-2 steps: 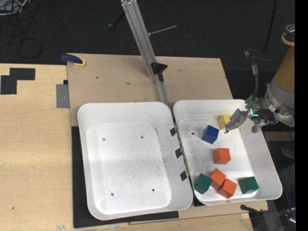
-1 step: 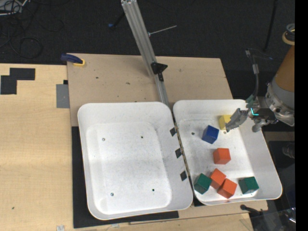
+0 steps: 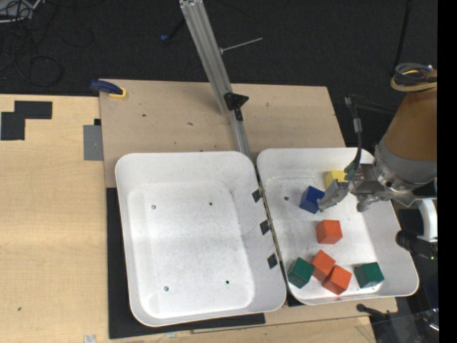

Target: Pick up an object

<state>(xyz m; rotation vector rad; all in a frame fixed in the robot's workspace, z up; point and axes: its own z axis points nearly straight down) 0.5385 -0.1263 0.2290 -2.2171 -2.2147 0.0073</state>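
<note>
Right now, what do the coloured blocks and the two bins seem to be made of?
Blocks, such as the orange one and the blue one: probably painted wood or plastic, going by flat matte faces and crisp edges. Bins: likely thin moulded plastic, white, with rounded rims.

A robotics lab — the plywood bench (image 3: pixel 214 116) carries two white bins (image 3: pixel 193 234), one with coloured blocks (image 3: pixel 329 231), and an aluminium rail (image 3: pixel 211 56) slants up over it. Loose cables (image 3: pixel 28 20) lie on the dark floor behind, and an orange-banded arm (image 3: pixel 413 131) reaches in — a test rig.

Right bin (image 3: pixel 289 166) holds coloured blocks (image 3: pixel 328 231); arm's wrist seemingly above.
</note>
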